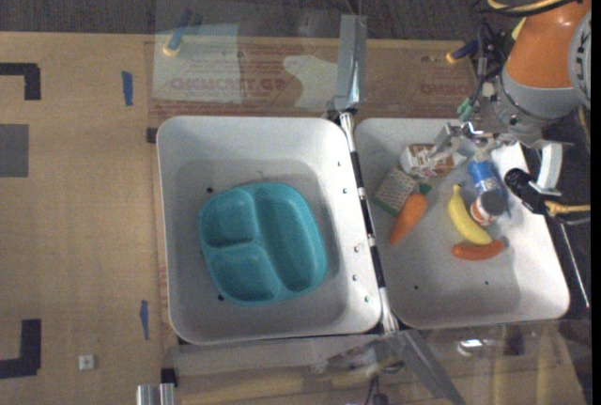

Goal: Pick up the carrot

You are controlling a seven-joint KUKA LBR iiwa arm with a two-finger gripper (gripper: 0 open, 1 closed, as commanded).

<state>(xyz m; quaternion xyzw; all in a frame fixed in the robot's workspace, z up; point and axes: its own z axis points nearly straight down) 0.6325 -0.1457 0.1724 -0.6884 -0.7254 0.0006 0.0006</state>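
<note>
From my feed I see the arm coming in at the upper right of the frame, its orange band sitting above the grey wrist. The end effector hangs over the upper part of the right bin, close to the bin's back wall. I cannot tell whether it is open or closed; the metal parts there blur together with the objects underneath, and I see nothing clearly held.

The carrot lies on the floor of the right bin, in its left half, just right of the divider between the two bins. It is tilted, with its green top toward the upper right and its tip pointing to the lower left. It sits below and to the left of the end effector, apart from it.

Just above the carrot's left side is a small tan, mesh-patterned item, touching or nearly touching it. Further up is a red and white packet, near the end effector. To the right of the carrot lies a banana, and below that a red sausage-like piece. A bottle with a blue label lies just right of the banana's upper end, right under the wrist area.

The left bin holds a teal divided plate near its centre. Both bins rest on the wooden tabletop, which carries bits of blue tape at the left.
</note>
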